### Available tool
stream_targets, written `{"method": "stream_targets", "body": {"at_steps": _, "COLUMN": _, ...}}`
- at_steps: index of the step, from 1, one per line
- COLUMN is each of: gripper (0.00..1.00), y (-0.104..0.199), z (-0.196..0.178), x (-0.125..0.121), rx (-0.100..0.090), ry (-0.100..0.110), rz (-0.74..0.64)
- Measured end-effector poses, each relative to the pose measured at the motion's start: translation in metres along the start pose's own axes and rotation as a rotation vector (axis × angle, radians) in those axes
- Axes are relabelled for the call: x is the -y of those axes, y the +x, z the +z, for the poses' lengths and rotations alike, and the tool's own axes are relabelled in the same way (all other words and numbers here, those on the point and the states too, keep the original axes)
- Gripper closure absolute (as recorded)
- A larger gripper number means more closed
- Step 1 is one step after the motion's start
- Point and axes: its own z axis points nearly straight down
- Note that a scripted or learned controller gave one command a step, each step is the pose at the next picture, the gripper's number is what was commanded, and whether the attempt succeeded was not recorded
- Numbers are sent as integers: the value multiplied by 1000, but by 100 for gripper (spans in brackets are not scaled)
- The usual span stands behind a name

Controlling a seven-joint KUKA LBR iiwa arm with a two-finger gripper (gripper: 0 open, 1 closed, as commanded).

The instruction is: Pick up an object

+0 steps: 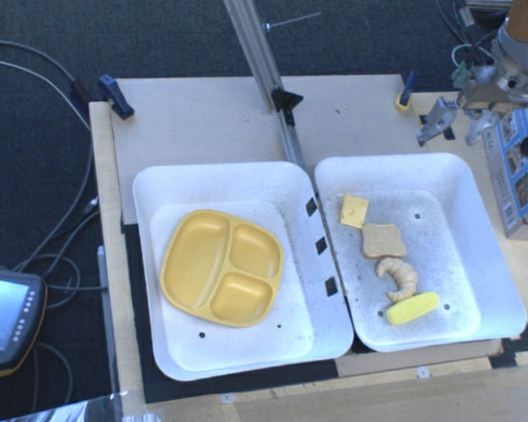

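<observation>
The right bin [477, 193] holds a yellow cheese wedge [354, 211], a slice of bread [383, 240], a pale curled shrimp [398, 277] and a yellow corn cob [412, 309], lined up from the back to the front. My gripper [454, 129] hangs above the bench past the bin's back right corner, well away from all of them. Its two fingers stand apart, open, with nothing between them.
A yellow divided plate [221, 266] lies in the left bin [156, 190]. A slanted metal rail [264, 63] runs down to the gap between the bins. Blue clamps [115, 95] sit at the bench's back corners, and a box [518, 177] stands at the right edge.
</observation>
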Motion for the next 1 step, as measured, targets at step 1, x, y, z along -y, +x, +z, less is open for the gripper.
{"method": "stream_targets", "body": {"at_steps": 1, "gripper": 0, "y": 0, "z": 0, "x": 0, "rx": 0, "ry": 0, "rz": 0}}
